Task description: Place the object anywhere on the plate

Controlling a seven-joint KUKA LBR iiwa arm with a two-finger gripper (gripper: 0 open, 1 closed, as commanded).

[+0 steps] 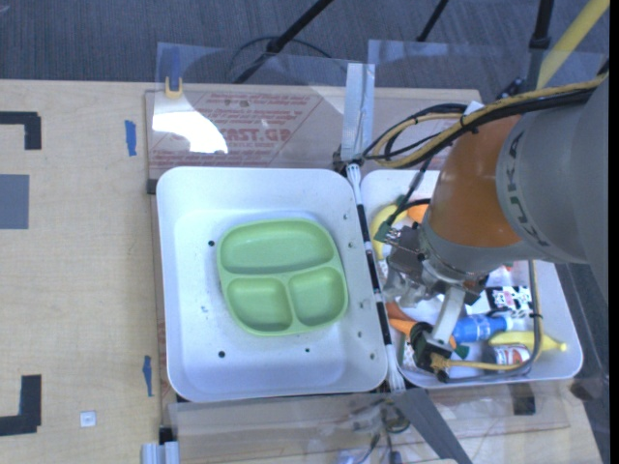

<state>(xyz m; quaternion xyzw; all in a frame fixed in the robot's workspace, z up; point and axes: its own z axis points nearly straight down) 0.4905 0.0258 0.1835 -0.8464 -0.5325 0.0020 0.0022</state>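
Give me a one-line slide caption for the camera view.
KUKA arm reaches into the cluttered right bin while the green divided plate waits in the left bin.

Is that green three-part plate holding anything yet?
Empty: the green divided plastic plate in the left white bin shows bare green in all three compartments.

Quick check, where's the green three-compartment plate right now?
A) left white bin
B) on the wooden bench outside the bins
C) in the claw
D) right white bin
A: the green three-compartment plate lies flat in the left white bin, while the arm's claw is down over the cluttered right white bin.
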